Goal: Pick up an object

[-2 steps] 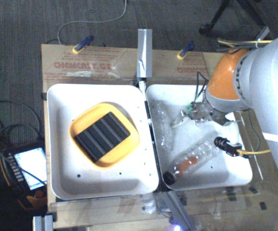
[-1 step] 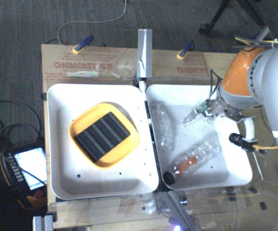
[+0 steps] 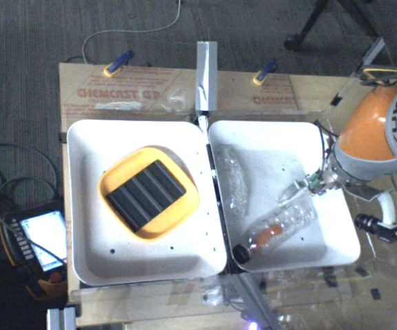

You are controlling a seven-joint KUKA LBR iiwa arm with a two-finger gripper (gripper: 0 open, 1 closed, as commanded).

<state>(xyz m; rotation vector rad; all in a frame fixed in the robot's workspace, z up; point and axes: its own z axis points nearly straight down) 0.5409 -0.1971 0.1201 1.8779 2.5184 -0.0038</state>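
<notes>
Camera view — I am looking down at a slant on the worktop (image 3: pixel 75 88) carrying two shallow white bins side by side. The left bin (image 3: pixel 88 253) is holding a yellow tray-like object (image 3: pixel 150 192) with a dark ribbed insert, sitting near its middle, turned diagonal. The right bin (image 3: pixel 336 249) is holding a clear plastic bottle (image 3: pixel 281 225) lying on its side; something orange is showing inside it near the dark cap (image 3: pixel 240 254), which is pointing at the bin's near-left corner. A second clear, crumpled piece (image 3: pixel 229 177) is lying along the divider between the bins.

The arm (image 3: pixel 373 133) is reaching in from the right, orange band up, and the pincer (image 3: pixel 315 183) is hanging low over the right bin, just at the upper-right end of the bottle. Whether its fingers are apart or together I cannot tell — they are blurring into the clear plastic, and nothing is visibly clamped.

Judgement: the bottle is the nearer candidate. Its long axis is running from the pincer down and left toward the cap, so the body lies down-left of the pincer; a grasp would likely need to shift that way and close across the axis. The slick, rounded plastic may slip.
</notes>
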